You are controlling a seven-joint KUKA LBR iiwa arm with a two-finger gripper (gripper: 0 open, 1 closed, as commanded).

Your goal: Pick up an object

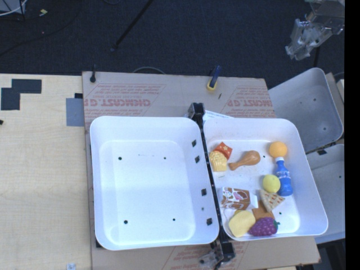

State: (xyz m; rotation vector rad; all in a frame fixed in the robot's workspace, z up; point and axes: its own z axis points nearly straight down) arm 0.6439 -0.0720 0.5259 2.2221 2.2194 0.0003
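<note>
The right bin (306, 167) holds several toy foods: a chicken drumstick (246, 161), an orange (277, 149), a blue bottle (283, 179), a yellow lemon (271, 183), a corn piece (218, 161), a small red packet (224, 149), a brown-and-white waffle piece (235, 197), a sandwich wedge (271, 199), a yellow pear-like fruit (241, 223) and purple grapes (262, 226). My gripper (300, 45) hangs high at the top right corner, well above and behind the bins, far from every object.
The left bin (98, 167) sits beside the right one, with a black clip row (203, 173) between them. Both rest on cardboard (146, 94). A grey metal plate (309, 106) lies at the right. A blue-yellow clamp (213, 79) stands behind the bins.
</note>
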